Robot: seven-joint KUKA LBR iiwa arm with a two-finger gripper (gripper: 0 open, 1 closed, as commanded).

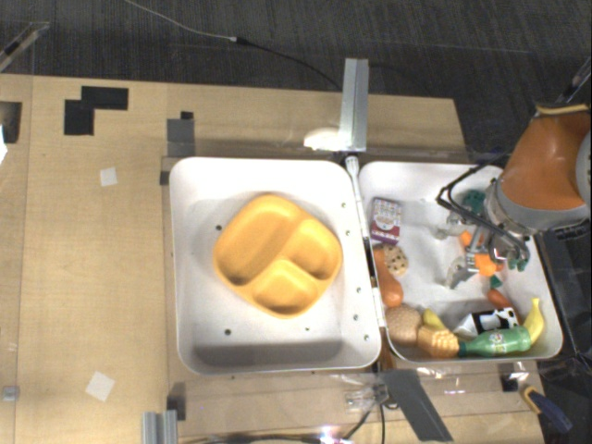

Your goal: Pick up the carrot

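The carrot [497, 293] is a small orange piece lying in the right bin [421, 188], towards its right side. Its upper end runs under my gripper [482, 263]. The gripper is low over the bin, below the arm's orange band [550, 160]. It looks open, with one silver finger [459, 272] left of the carrot and the other to its right. The fingers straddle the carrot's upper part, and I see no firm grasp.
The right bin also holds a snack packet [386, 218], a cookie [396, 262], an orange sausage-like piece [392, 289], a bread roll [403, 322], a green bottle [495, 342], a banana [535, 320] and a black-and-white toy [490, 321]. The left bin [199, 248] holds a yellow divided plate [277, 252].
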